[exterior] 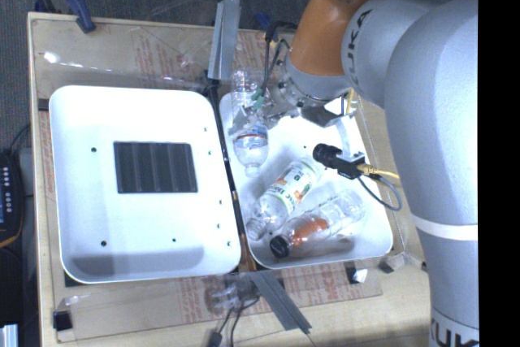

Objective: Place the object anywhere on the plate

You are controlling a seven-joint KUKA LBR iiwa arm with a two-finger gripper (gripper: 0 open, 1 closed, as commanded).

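A dark grey ribbed plate (155, 167) lies flat in the middle of the left bin (81, 118). A clear water bottle with a pale blue label (249, 134) lies along the left wall of the right bin (375, 233). Its upper end runs under my gripper (264, 100). The gripper hangs over the bin's far left corner, right at the bottle's top half. The wrist hides whether it grips the bottle. The plate is well to the left of the gripper, across the wall between the bins.
A bottle with a white and green label (291, 187) and a clear bottle with a black cap and orange contents (313, 230) lie in the right bin. A black connector with its cable (337, 161) hangs over that bin. The arm (422, 93) covers the right side.
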